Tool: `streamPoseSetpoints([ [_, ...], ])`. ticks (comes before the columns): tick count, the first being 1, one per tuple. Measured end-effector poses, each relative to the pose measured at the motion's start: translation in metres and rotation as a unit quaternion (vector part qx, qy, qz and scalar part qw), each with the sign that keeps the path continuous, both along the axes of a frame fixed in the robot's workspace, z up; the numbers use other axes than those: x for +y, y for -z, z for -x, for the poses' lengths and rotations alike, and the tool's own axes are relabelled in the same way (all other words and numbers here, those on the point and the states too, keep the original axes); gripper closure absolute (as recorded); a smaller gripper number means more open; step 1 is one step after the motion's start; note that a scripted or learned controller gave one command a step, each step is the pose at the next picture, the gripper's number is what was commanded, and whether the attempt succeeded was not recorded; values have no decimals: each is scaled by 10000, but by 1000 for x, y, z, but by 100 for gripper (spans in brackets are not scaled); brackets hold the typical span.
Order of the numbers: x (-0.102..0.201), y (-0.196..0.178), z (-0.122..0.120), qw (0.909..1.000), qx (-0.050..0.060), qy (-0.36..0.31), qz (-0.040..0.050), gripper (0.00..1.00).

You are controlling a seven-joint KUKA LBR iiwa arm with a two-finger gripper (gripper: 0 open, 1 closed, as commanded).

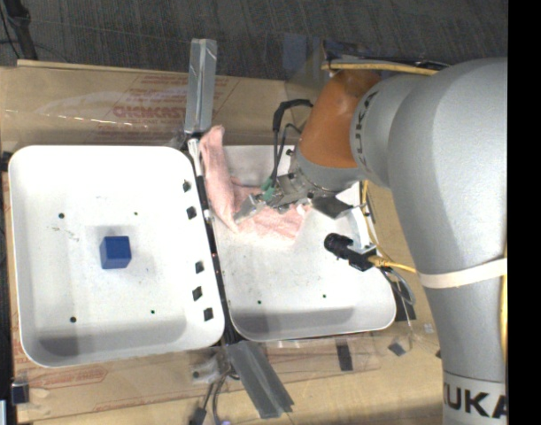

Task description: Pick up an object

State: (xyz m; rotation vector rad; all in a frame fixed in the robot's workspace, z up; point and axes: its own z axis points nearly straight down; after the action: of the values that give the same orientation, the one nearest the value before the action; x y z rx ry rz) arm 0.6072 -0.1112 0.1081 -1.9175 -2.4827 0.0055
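Camera view: crumpled pink cloth (268, 222)

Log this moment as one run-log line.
claw: over pink cloth, right bin | blue cube: left bin, untouched | pick: not confirmed

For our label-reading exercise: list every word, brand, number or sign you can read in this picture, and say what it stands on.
"UKA", start cut off by the picture's edge: black letters low on the grey robot arm.
Faint red print on the brown cardboard sheet behind the white bins: too blurred to read.
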Motion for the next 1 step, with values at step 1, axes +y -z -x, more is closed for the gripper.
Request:
streamPoseSetpoints([
  [1, 10, 15, -4, 9991, -12, -426, -2, 0],
])
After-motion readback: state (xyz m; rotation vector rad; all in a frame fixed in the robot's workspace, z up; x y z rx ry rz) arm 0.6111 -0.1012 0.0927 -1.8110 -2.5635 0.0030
